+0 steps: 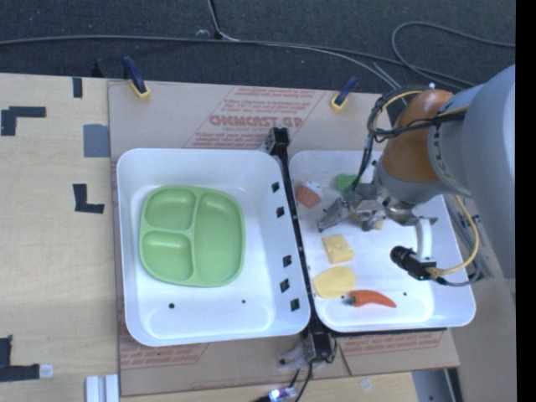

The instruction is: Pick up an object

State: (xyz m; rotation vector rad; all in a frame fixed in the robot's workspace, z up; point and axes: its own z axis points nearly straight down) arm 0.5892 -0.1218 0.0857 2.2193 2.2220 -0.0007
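White bins: two, side by side on a cardboard sheet (251, 111); left bin (134, 224), right bin (448, 308).
Left bin contents: green divided plate (192, 235), three compartments, lying flat, left of centre.
Right bin contents: pink-red piece (308, 196) near the upper left corner; green piece (346, 182) just right of it, partly hidden by the arm; pale yellow cube (337, 248) mid-bin; yellow rounded piece (335, 281) just below the cube; orange-red carrot-like item (373, 300) with a green end, touching or just beside the yellow rounded piece, near the front wall.
Arm: grey with orange band (419, 132), reaching in from the right over the right bin.
Gripper (332, 217): low over the right bin's upper-middle, pointing left; fingers look spread apart, nothing seen between them.
Gripper vs items: tips just above the pale yellow cube, below-right of the pink-red piece; contact with either cannot be told.
Clamps: blue-and-yellow clamp (134, 77) on the cardboard's top edge, left; a second clamp (343, 95) top, right.
Cables: black cable (251, 40) across the dark floor behind the bench.
Bench: light wood (50, 249) with black tape marks, left of the bins.
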